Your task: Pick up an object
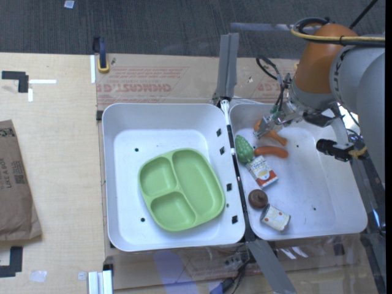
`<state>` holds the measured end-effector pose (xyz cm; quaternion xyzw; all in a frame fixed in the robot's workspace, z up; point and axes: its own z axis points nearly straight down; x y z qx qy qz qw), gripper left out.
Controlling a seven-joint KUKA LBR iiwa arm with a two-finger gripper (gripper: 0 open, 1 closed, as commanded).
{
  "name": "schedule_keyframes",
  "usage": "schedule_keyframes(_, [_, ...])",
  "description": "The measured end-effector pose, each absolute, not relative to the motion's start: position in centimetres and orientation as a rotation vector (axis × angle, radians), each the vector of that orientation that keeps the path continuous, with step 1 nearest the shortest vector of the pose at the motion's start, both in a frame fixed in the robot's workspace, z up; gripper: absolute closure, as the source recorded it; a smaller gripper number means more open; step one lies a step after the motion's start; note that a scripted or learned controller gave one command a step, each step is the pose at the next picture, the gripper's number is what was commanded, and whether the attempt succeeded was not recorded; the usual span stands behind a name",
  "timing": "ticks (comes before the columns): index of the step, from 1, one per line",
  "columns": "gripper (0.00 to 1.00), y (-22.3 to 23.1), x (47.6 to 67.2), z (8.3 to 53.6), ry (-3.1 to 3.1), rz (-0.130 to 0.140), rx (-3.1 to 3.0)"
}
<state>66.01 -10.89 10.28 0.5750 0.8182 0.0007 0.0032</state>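
Starting at the near edge of the right-hand bin (343, 213), a small white carton (275, 218) lies tilted close to the bin's front wall. Just beyond it, a brown round piece (258, 198) sits by the bin's left wall. Further in, a white and orange packet (264, 170) lies flat, again on the bin's left side. Behind that packet, a green bumpy item (244, 149) leans right against the left wall, with an orange carrot-like stick (271, 152) lying across just beside it, toward the bin's middle. A second orange piece (274, 137) lies behind that, near the bin's far left corner.

And there is the gripper (269, 125), down low over that far corner, right at the second orange piece; whether the claw is released or clenched I cannot tell, the tip is too small and cluttered. The grey arm (361, 72) with its orange band (318, 66) crowds over the bin's far right side, cables looping around it.

Left of this bin, touching wall to wall, the other white bin (116, 182) carries a green divided plate (180, 188). Further left again, a brown paper bag (15, 182) lies on the bench.
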Motion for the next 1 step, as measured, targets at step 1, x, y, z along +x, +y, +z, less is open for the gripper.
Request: schedule_keyframes(1, [1.0,-1.58,65.93,19.2,2.553,0.0,1.829])
